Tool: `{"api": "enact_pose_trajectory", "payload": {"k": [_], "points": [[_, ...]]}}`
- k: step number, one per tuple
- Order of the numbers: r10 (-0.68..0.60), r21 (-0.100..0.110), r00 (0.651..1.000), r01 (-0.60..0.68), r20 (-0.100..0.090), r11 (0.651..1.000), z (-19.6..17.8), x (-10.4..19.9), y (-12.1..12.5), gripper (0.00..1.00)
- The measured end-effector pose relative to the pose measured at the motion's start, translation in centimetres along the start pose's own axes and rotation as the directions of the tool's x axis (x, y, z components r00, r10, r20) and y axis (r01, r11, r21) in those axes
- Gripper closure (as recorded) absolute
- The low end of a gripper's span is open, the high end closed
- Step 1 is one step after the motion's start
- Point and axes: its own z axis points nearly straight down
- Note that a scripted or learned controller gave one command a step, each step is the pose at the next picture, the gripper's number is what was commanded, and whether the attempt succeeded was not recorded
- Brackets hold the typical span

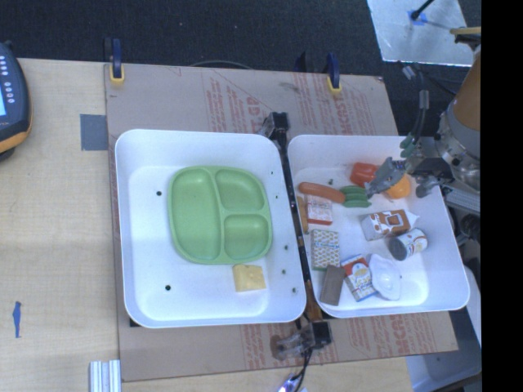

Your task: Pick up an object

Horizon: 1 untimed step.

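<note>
The tool (391, 175) hangs low in the upper right of the frame, over the right bin (454, 294), and whether it is spread or pressed together I cannot tell. Best to centre on 1 item before closing. The likeliest target, a small orange ball (399, 188), sits just beside it, round and smooth, prone to roll.

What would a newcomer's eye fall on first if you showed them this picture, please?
Probably the green divided plate, lying in the middle of the left bin with a yellow block just below it. Next, the clutter of small food items in the right bin, such as the sausage and the can. The gripper hangs over that bin's upper part, beside an orange fruit.
</note>
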Motion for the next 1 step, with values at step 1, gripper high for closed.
{"api": "enact_pose_trajectory", "payload": {"k": [1], "points": [[-0.002, -0.017, 1.0, 0.002, 0.004, 1.0, 17.49, -3.96, 0.36, 0.0]]}}
